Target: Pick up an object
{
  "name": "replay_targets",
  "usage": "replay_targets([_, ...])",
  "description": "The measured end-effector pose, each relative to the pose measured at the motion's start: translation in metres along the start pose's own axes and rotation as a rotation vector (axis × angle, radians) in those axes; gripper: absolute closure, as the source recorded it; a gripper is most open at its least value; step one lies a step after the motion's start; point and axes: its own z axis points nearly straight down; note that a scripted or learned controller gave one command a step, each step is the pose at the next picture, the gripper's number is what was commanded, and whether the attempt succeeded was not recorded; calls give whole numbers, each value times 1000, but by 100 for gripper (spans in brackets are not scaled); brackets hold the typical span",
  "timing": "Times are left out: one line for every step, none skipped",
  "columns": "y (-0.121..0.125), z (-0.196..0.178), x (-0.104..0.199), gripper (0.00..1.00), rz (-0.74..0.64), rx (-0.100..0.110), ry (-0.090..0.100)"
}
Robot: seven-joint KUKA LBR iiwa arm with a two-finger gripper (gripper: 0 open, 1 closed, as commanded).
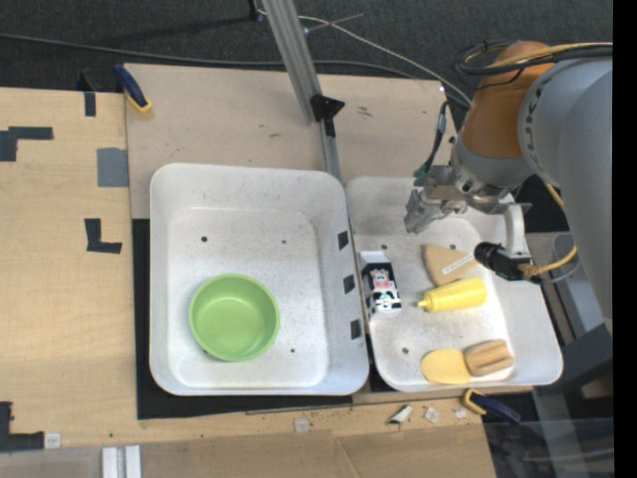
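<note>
My gripper [422,215] hangs over the upper part of the right bin [383,199], pointing down, with nothing visible between its fingers. Just below and right of it lies a tan wedge-shaped piece [444,263]. A yellow mustard-style bottle [453,295] lies on its side below that. A small black-and-white toy block [380,288] sits at the bin's left wall. A yellow and tan brush-like object [466,360] rests near the bin's front edge. A green bowl [234,316] stands in the left bin [249,207].
A slanted metal pole [299,58] crosses the bench behind the bins. A blue and yellow clamp [132,89] sits at the bench's back left corner. Cables [518,262] hang beside the arm at the right.
</note>
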Motion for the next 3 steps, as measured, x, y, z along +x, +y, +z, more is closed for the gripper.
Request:
replay_targets([-8,-51,-5,100,3,-2,-1])
replay_targets([-5,-95,0,100,0,-2,-1])
replay_targets([10,-97,50,100,-3,1,0])
